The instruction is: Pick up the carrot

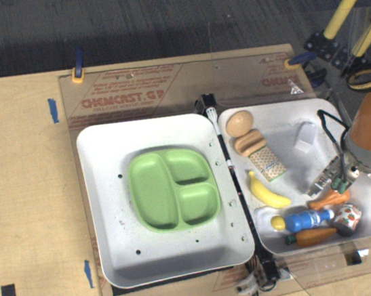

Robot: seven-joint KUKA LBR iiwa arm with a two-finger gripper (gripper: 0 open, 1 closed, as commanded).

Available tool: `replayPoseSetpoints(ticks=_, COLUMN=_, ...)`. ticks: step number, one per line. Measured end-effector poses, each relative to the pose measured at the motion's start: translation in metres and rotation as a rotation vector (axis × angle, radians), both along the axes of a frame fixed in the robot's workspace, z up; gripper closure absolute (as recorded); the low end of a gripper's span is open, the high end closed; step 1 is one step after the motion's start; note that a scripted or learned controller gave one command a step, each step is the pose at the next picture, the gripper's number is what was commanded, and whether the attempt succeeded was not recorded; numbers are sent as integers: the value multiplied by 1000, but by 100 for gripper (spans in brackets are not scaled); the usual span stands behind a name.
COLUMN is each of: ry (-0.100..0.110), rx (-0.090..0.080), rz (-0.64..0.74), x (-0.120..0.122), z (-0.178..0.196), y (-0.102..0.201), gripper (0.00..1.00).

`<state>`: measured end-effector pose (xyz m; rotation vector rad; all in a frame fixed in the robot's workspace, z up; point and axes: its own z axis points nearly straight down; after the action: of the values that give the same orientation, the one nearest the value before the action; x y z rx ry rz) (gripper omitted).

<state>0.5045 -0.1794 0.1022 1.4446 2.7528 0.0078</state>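
Observation:
The carrot [327, 198], orange with a bit of green at its right end, lies in the right bin [284, 118] near that bin's right wall. My gripper [331, 182] hangs low directly over it, reaching in from the right under the orange wrist band, and it seems to touch the carrot's upper side. The gripper's body hides part of the carrot. The carrot still rests among the other items on the bin floor.
Just below the carrot lie a blue bottle [307, 219] with a yellow cap, an orange-brown stick [315, 235] and a spotted ball [349, 217]. A banana [268, 192], a dotted shaker [263, 156] and a tan egg [239, 123] lie to the left. The left bin holds a green divided plate [173, 188].

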Motion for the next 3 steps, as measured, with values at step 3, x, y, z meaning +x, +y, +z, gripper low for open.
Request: replayPoseSetpoints(ticks=3, ry=-1, rx=-7, rz=359, x=-13, z=11, y=-29, gripper=100)
